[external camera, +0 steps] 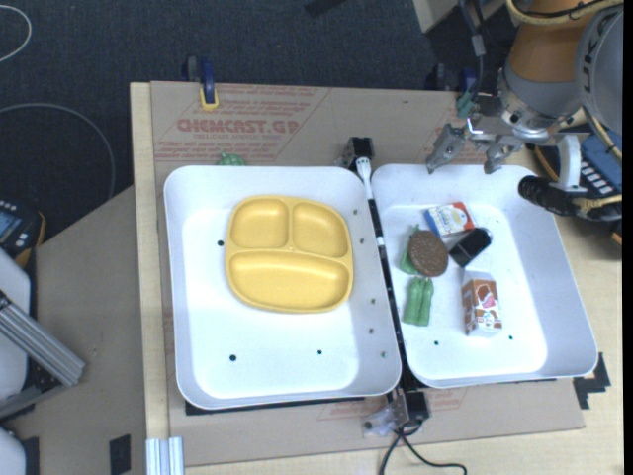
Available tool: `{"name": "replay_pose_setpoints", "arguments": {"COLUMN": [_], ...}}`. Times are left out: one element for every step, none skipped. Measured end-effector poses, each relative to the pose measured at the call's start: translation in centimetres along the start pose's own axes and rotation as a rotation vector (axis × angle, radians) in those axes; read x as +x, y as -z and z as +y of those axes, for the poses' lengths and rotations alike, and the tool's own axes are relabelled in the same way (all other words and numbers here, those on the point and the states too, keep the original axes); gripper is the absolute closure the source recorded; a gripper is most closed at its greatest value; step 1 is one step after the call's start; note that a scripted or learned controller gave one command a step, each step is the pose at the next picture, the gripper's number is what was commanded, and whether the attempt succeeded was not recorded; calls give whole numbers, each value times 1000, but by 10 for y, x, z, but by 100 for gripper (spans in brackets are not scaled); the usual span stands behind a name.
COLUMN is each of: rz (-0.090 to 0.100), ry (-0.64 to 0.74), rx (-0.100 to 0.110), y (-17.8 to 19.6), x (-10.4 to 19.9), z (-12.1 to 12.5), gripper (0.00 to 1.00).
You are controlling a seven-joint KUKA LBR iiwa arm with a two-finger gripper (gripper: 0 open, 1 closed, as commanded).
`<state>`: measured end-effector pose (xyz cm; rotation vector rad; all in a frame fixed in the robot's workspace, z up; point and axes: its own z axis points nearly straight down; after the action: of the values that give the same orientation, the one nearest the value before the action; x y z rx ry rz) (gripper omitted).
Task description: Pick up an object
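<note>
Gripper (467, 148): above the far rim of the right bin (554, 359), fingers spread wide, nothing between them.
Right bin contents: blue-and-red packet (447, 218), brown round disc (428, 252), black block (470, 246), green piece (418, 300), brown carton (481, 306); all lie nearer the camera than the jaws, apart from them.
Left bin (198, 344): holds a yellow divided plate (289, 253).
</note>
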<state>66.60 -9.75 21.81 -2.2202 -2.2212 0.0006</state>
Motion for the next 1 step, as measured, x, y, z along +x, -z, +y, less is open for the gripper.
{"name": "replay_pose_setpoints", "arguments": {"rz": [-1], "ry": [-1], "rx": [5], "y": [-132], "x": [-3], "z": [-33], "gripper": [0]}}
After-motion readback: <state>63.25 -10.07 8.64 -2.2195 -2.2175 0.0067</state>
